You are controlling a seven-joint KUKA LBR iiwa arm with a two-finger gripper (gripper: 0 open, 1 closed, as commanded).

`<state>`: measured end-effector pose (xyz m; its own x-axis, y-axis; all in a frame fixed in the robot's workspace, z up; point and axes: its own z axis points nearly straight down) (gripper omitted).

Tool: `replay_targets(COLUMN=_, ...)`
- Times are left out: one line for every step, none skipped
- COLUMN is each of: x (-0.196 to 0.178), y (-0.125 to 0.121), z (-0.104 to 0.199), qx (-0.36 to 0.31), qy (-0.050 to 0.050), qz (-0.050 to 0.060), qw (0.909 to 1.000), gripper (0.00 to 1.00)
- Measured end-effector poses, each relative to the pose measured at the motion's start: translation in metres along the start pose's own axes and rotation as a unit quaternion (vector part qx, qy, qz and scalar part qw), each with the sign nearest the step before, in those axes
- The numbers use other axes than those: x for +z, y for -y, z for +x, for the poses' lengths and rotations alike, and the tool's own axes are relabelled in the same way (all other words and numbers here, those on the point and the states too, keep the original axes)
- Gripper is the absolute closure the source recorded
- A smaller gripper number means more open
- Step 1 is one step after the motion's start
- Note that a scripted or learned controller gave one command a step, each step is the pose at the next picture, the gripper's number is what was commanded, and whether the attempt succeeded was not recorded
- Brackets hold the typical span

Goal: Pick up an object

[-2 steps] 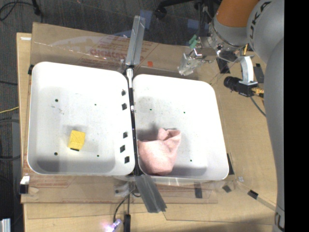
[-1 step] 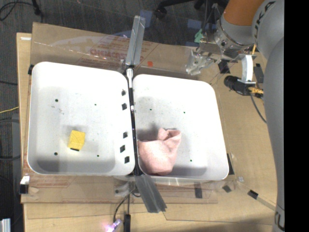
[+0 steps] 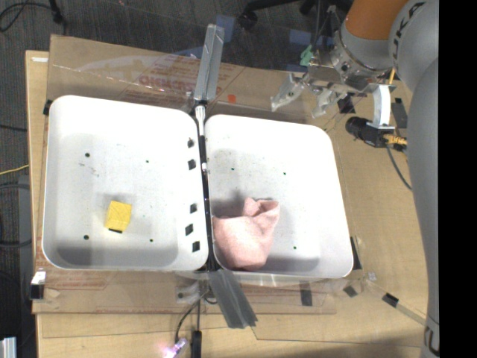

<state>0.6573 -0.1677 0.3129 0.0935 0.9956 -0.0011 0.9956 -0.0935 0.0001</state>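
In the upper right of the frame, the gripper (image 3: 304,97) hangs above the bench beyond the right bin's (image 3: 320,144) far rim, its two fingers spread apart with nothing between them. A crumpled pink cloth (image 3: 246,232) lies in that bin's lower left part. A yellow block (image 3: 118,215) sits in the left bin (image 3: 67,125).

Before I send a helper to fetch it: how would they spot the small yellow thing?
Start at the left white bin, the one across the centre divider from the pink cloth. Look at its near half, left of middle: the yellow block lies there alone, small, squarish and the brightest thing on the white floor.
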Motion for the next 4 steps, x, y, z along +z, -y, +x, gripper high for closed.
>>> replay_targets(x=0.106, y=0.073, z=-0.012, qx=-0.127, qy=-0.001, qz=0.003, qw=0.9919, gripper=0.0)
replay_targets(x=0.218, y=0.13, z=-0.022, qx=-0.166, qy=-0.001, qz=0.002, qw=0.9861, gripper=0.0)
replay_targets(x=0.208, y=0.129, z=-0.022, qx=-0.169, qy=-0.001, qz=0.002, qw=0.9857, gripper=1.0)
replay_targets(x=0.121, y=0.081, z=0.012, qx=-0.129, qy=0.0, qz=0.001, qw=0.9917, gripper=1.0)
